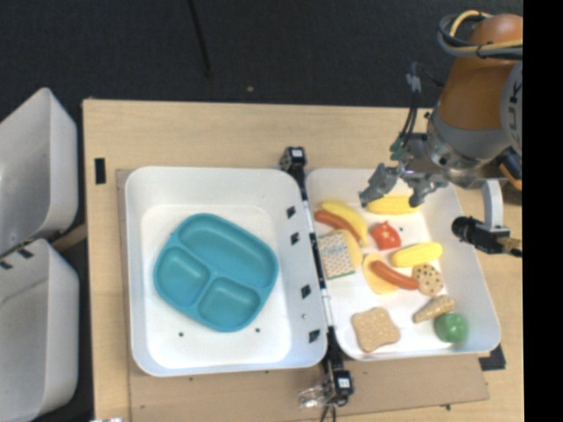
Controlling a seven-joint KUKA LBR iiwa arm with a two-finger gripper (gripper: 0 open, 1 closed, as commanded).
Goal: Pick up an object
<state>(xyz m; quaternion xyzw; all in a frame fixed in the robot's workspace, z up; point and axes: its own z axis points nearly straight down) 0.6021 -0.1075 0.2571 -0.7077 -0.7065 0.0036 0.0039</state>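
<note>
Poised over the far end of the right bin (pixel 471 310), the pincer (pixel 398 185) has its two dark fingers spread apart with nothing between them, and a yellow piece (pixel 390 205) lies just below the fingertips. At this slant I cannot quite tell whether the tips touch that piece or hang a little above it.

By size, the left bin (pixel 141 323) holds a blue divided plate (pixel 215 271) and nothing else I can make out. In the right bin, toy foods are scattered close together: a banana (pixel 345 220) near the divider, a checked cracker (pixel 335 255) beside it, a hot dog (pixel 391 276), a slice of bread (pixel 376 329), a second yellow piece (pixel 416 254), a green ball (pixel 451 326), a cookie (pixel 428 278) and a small red item (pixel 385 235).

To do this step well, I judge the fingers should straddle the yellow piece across its short width, go down until the tips are beside its flanks rather than on top, then close and lift straight up. The red item sits near, so a centred descent should avoid nudging it.
</note>
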